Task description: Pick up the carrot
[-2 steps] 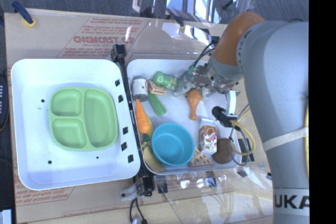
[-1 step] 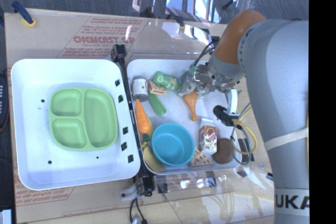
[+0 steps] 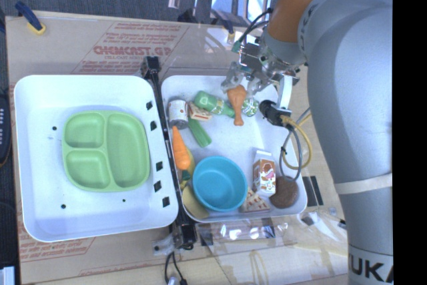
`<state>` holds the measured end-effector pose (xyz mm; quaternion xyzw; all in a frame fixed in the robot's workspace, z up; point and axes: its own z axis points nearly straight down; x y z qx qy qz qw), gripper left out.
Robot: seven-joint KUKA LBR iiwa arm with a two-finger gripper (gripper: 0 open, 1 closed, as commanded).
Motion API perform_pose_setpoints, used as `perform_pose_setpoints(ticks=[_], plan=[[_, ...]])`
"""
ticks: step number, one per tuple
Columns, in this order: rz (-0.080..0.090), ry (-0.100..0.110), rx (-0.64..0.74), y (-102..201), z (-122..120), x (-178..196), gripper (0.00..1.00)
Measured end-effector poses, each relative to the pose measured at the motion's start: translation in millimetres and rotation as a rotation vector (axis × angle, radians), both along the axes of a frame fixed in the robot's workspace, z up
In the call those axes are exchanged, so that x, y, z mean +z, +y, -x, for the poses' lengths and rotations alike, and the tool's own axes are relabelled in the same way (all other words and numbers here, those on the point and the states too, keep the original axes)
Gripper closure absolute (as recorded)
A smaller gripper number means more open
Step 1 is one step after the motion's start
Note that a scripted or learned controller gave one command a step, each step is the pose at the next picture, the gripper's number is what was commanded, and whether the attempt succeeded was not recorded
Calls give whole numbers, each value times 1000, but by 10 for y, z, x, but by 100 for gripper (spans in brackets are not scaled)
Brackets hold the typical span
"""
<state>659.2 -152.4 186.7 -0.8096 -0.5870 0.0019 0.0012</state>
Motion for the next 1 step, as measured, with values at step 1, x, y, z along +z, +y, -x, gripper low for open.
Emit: perform_pose_setpoints(ticks=[1], plan=[[0, 14, -233, 598, 360, -363, 100]])
